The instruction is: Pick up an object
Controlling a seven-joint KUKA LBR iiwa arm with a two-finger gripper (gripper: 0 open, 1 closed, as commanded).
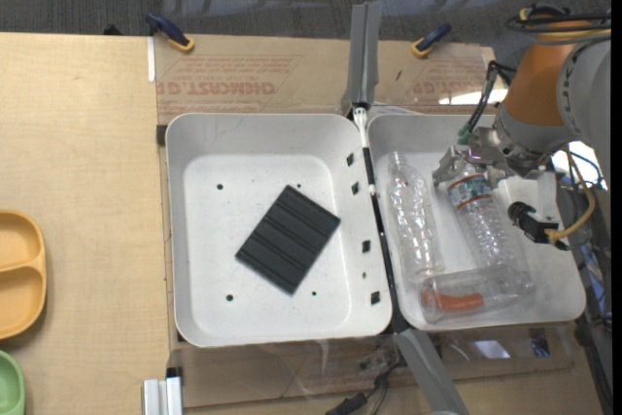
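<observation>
The right bin (569, 301) holds three clear plastic bottles. One bottle (410, 214) lies lengthwise along the bin's left side. A second bottle (484, 221) with a paper label lies in the middle. A third bottle (471, 292), with something orange-red inside, lies crosswise near the front wall. My gripper (466, 168) is low over the far end of the labelled bottle, right at its cap, and the wrist hides that end. A black ribbed rectangular pad (289, 238) lies tilted in the left bin (185, 209).
The divider between the bins (374, 209) runs just left of the bottles. Cardboard (253, 78), held by clamps, lies behind the bins. An orange divided tray (19, 272) and a green dish (8, 384) sit on the wooden bench at far left. Cables hang at the arm's right.
</observation>
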